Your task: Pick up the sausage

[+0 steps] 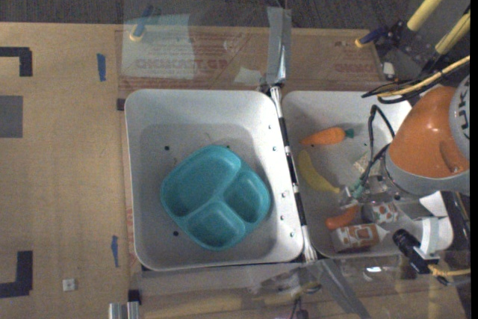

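We judge this the approach: our end effector (pixel 367 194) hangs just above the small orange-brown sausage (pixel 342 218) in the right white bin (pixel 299 116). We cannot tell its state; next, descend and grip.

The left bin (pixel 142 160) has open floor along its far edge and down its left side; a teal divided plate (pixel 215 196) takes up its middle and near-right part. The right bin (pixel 295 112) is crowded: a carrot (pixel 326 136) near the far edge, a banana (pixel 316 174) just inside the left wall, a sausage (pixel 343 217) and a small carton (pixel 355 236) by the near edge. The arm (pixel 429 146) overhangs its right half, trailing cables (pixel 373 160) above the middle. Bare floor remains in the far-left corner.
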Action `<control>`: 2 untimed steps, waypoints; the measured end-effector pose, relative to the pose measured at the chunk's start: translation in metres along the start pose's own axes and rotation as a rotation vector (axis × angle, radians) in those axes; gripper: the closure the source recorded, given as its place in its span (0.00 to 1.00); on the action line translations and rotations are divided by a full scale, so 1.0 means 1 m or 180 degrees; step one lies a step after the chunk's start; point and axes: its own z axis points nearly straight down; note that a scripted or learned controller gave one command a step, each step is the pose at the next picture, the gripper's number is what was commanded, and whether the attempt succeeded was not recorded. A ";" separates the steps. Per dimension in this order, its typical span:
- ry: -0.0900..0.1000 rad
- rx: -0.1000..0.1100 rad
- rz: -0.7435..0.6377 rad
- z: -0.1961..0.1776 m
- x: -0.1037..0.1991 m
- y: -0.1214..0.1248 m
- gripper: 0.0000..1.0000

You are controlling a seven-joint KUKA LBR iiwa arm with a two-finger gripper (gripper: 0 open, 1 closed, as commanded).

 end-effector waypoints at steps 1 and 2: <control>0.0024 0.0043 -0.1324 -0.085 0.076 0.010 1.00; 0.0023 0.0042 -0.1320 -0.085 0.076 0.010 0.00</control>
